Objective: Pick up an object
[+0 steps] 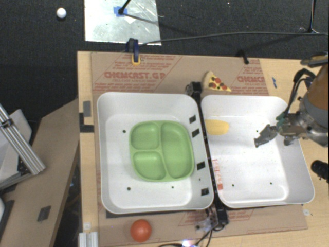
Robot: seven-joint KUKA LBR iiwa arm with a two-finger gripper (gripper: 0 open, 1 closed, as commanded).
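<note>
Nearest, a red ball [140, 230] sits outside the bins, while the gripper [266, 137], whether open or shut I cannot tell, hangs well right of the yellow piece [217, 127] and risks closing on bare floor of the right bin [267, 189].

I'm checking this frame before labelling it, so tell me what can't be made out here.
- Tool, camera view: small and dark against the right bin; whether it is open or shut is unclear.
- Arm: cut off by the right edge.
- Yellow object in the right bin: too blurred to identify.
- Red ball: its bottom is cut off by the lower edge.
- Small white object at upper left: too tiny to identify.
</note>
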